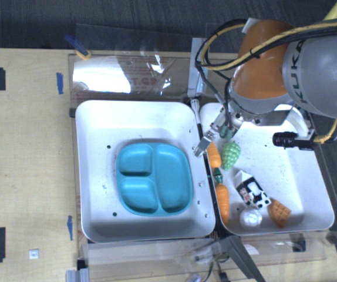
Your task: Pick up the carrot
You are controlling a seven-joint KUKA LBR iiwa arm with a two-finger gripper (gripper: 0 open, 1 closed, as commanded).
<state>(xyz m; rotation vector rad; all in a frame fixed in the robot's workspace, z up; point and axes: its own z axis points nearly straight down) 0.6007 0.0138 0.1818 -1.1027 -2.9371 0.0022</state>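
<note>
Currently I'm hovering my gripper [215,135], fingers spread and holding nothing, just above the carrot [215,156] lying along the right bin's [315,175] left wall (green toy [231,154] beside it), so I'm judging descent-and-close comes next.

The single camera sits fixed above the bench [22,157], looking down at a slant; both white bins [92,116] fit within frame; the arm [309,69] enters from the right.

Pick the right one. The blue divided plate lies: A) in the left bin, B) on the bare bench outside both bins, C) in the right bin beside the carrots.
A: the blue divided plate sits inside the left bin, while the carrots lie in the right bin.
</note>
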